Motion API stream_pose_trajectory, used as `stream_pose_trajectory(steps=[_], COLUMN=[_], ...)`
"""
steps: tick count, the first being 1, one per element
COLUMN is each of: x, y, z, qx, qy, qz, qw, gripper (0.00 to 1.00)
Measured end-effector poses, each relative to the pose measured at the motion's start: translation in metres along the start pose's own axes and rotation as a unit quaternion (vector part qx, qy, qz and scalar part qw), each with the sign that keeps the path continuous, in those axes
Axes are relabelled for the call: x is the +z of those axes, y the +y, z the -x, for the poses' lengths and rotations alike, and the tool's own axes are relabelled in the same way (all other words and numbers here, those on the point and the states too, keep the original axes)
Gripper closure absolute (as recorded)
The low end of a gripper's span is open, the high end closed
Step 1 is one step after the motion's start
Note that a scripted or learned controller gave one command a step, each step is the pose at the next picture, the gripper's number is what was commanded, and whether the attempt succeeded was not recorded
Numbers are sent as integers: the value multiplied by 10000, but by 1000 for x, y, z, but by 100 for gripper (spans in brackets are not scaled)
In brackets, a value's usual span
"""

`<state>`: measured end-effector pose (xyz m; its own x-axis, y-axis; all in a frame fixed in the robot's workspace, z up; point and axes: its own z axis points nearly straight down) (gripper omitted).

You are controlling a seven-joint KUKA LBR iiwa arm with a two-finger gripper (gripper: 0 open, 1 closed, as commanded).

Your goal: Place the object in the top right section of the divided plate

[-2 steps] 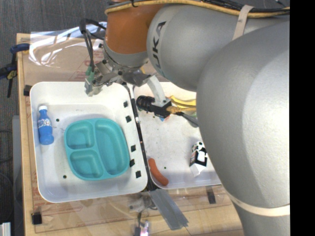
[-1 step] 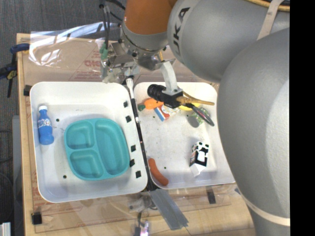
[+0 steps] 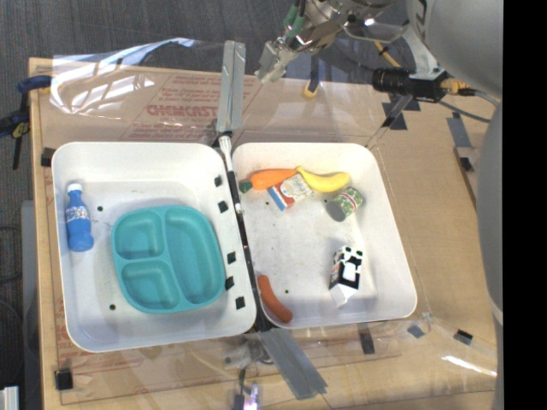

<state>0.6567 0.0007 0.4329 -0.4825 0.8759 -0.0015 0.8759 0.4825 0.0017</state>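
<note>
A teal divided plate (image 3: 167, 259) lies in the left bin (image 3: 128, 156) with nothing in its sections. My gripper (image 3: 291, 73) hangs high above the bench, behind the far rim of the right bin (image 3: 389, 229). Its fingers are open with nothing between them. The right bin holds an orange carrot (image 3: 269, 178), a yellow banana (image 3: 325, 180), a small red, white and blue carton (image 3: 289, 195), a green can (image 3: 346, 202), a black-and-white carton (image 3: 346, 272) and a reddish sausage (image 3: 273, 299).
A blue bottle (image 3: 77, 219) lies along the left wall of the left bin, beside the plate. A divider with black clips (image 3: 232, 229) separates the two bins. Bare white floor lies in the middle of the right bin.
</note>
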Motion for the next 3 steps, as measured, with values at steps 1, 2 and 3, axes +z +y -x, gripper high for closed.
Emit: stream_pose_trajectory(steps=[1, 2, 3], x=[98, 227, 241], y=[-22, 2, -33], z=[-71, -178, -71], qx=[1844, -157, -714], qy=[6, 7, 7], qz=[-33, -27, -24], qw=[9829, 9999, 9974], gripper=[100, 100, 100])
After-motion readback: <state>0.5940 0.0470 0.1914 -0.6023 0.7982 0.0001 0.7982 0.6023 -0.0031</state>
